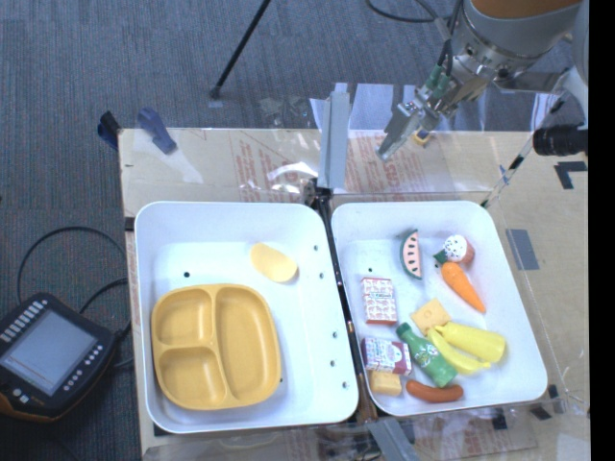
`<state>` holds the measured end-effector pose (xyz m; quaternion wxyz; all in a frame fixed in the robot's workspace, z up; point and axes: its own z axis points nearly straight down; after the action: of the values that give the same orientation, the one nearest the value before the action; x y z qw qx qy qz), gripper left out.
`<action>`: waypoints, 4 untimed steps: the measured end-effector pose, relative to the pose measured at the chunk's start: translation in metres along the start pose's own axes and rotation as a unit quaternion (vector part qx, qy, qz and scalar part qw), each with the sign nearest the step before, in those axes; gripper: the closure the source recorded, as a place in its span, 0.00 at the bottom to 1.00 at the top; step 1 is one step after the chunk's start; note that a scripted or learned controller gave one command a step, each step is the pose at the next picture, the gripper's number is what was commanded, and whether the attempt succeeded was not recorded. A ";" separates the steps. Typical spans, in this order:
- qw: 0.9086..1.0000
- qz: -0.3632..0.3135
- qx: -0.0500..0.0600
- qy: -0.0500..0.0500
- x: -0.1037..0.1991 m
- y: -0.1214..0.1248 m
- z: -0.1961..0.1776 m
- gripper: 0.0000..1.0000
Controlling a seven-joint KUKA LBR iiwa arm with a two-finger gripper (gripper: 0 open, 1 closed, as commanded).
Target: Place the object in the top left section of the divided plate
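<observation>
While the fingers hang above the bins, whether they're parted or clenched is unclear.

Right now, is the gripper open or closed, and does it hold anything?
Gripper: above the bench behind the bins, nothing visible between its fingers; open or closed cannot be told.

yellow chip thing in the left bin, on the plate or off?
Off. The pale yellow piece lies on the left bin floor, just beyond the divided plate and apart from its rim.
</observation>
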<state>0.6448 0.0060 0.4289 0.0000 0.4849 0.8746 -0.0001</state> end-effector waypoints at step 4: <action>0.991 -0.132 0.001 0.001 0.141 0.031 0.070 0.00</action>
<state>0.5967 0.1419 0.3588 -0.0009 0.3650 0.9310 -0.0003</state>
